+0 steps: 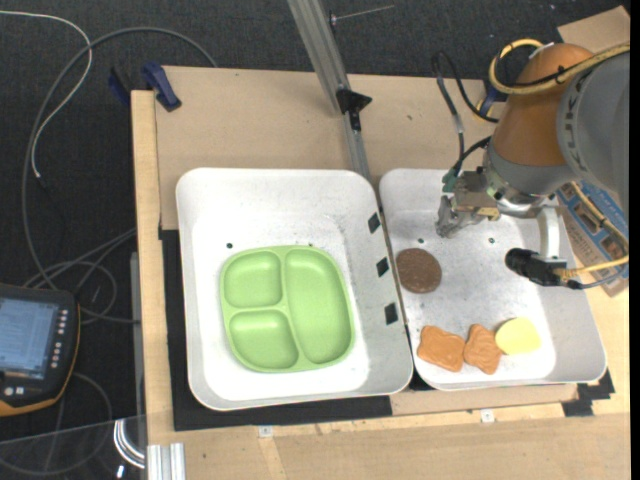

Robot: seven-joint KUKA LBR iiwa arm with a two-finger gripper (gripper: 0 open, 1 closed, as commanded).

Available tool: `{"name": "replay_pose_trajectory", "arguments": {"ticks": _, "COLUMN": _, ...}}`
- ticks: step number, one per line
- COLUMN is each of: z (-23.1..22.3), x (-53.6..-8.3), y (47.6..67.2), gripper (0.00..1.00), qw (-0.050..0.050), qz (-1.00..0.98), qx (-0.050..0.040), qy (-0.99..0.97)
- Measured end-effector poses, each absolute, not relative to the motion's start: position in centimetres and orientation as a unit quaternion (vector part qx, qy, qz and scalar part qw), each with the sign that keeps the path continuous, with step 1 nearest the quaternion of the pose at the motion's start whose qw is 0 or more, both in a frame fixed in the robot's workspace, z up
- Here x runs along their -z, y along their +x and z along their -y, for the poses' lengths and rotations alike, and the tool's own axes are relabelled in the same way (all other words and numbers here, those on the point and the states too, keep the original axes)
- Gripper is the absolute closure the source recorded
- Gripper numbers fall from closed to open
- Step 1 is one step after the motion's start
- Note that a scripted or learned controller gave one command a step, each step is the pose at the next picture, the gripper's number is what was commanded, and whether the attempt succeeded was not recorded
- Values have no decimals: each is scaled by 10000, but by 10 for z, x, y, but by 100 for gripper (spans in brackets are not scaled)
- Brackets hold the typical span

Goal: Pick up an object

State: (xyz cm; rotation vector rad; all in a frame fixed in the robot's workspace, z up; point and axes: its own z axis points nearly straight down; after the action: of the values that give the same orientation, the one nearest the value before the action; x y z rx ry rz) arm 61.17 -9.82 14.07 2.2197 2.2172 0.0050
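From the overhead camera, the patty (418, 270) lies in the right bin (575, 353), near its left wall, with two nuggets (460, 349) and a yellow piece (518, 336) along the front. The gripper (455, 220) hangs just behind the patty, touching nothing. It should centre over the patty before descending. Its opening cannot be told.
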Motion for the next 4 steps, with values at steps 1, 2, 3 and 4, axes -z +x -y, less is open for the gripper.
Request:
{"name": "replay_pose_trajectory", "arguments": {"ticks": 1, "z": 97, "x": -137, "y": 611, "gripper": 0, "qw": 2, "qz": -7069, "qx": -6, "qy": 7073}}
{"name": "replay_pose_trajectory", "arguments": {"ticks": 2, "z": 85, "x": -371, "y": 571, "gripper": 0, "qw": 44, "qz": -7079, "qx": -37, "qy": 7063}}
{"name": "replay_pose_trajectory", "arguments": {"ticks": 3, "z": 17, "x": -361, "y": 486, "gripper": 0, "qw": -31, "qz": -7098, "qx": 3, "qy": 7044}}
{"name": "replay_pose_trajectory", "arguments": {"ticks": 4, "z": -27, "x": -278, "y": 524, "gripper": 0, "qw": -40, "qz": -7088, "qx": 30, "qy": 7054}}
